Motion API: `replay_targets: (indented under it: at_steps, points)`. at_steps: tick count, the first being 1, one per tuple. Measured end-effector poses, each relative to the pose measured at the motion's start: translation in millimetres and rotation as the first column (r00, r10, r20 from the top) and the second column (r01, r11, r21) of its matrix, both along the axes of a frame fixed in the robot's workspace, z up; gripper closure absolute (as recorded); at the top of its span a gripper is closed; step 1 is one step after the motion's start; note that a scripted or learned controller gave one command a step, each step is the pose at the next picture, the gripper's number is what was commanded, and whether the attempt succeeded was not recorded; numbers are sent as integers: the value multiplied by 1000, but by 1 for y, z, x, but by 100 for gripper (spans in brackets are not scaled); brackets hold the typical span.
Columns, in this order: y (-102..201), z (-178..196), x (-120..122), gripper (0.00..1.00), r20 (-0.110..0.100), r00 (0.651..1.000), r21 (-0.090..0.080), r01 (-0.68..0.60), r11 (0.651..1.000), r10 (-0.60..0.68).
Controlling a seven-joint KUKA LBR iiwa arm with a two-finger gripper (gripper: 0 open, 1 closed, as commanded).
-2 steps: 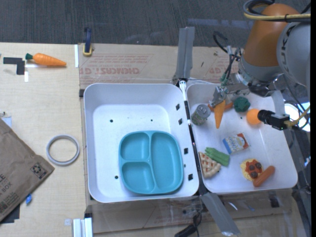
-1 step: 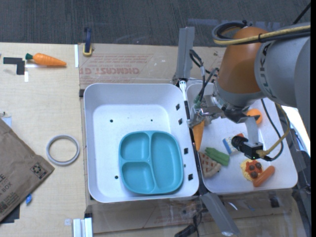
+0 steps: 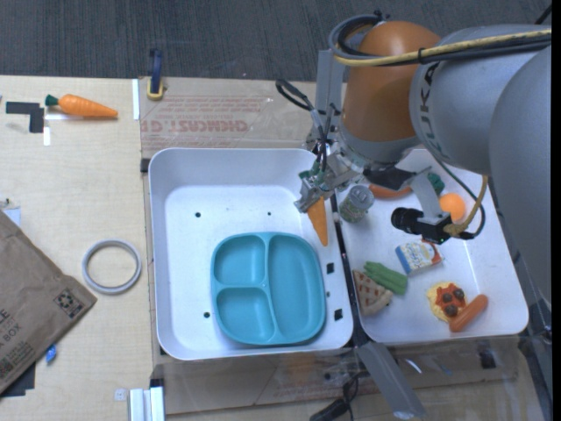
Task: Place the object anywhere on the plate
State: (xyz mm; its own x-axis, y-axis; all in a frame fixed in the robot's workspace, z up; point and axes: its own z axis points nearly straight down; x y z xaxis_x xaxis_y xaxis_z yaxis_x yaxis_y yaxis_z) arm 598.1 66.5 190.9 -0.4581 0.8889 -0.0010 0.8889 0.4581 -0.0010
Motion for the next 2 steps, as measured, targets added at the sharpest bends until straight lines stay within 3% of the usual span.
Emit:
replay_targets:
  at_steps: [1,2]
  points:
    - [46,13,-39,100,-2,997,0,-78,997,78]
    - [46,13,-39,0,-1,997,0,-77,997,77]
